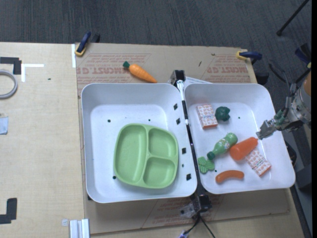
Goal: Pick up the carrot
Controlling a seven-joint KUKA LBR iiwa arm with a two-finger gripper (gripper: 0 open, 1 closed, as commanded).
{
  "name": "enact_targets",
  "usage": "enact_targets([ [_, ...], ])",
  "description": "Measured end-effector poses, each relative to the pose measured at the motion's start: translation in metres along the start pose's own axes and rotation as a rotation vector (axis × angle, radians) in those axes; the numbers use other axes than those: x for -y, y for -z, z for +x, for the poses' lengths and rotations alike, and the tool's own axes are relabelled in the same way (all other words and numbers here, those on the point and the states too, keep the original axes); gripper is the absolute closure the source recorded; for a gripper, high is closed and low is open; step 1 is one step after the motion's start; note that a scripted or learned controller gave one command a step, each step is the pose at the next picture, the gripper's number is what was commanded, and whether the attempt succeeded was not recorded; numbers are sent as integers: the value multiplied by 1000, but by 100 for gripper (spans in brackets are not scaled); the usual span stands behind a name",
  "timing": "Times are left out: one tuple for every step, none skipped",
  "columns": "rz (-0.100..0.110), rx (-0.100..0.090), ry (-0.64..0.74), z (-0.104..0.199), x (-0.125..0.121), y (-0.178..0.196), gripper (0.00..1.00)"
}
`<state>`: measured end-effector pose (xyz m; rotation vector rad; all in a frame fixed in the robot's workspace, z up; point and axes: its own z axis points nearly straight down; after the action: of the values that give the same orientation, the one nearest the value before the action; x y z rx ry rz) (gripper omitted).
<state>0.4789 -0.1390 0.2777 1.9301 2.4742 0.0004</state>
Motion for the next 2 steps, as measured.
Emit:
enact_targets([
  [2, -2, -225, 33, -7, -101, 100],
  [1, 0, -253, -73, 19, -72, 100],
])
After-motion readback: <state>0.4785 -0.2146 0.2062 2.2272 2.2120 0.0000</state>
